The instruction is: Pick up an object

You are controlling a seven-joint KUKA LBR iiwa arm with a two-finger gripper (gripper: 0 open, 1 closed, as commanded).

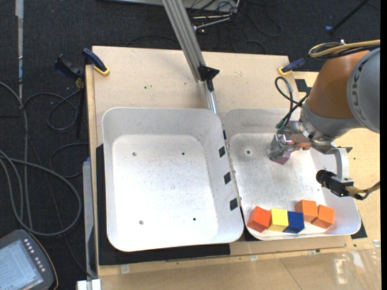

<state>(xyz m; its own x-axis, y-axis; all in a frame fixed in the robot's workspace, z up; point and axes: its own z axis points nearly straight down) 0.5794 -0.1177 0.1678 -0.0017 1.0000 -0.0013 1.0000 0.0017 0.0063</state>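
Pincer (281, 151) hangs over the upper part of the right bin (254, 139); we cannot tell its state. Along that bin's near edge we see five blocks: orange block (260, 218), yellow block (279, 219), blue block (295, 222), two orange blocks (317, 212).

Tan wooden bench top (157, 80) on dark carpet floor (42, 180) w/ black cables (36, 156) looping at left. Blue-yellow clamps (95, 61) grip bench's far corners. Grey metal pole (181, 26) slants across far side. Light even, no hard shadows
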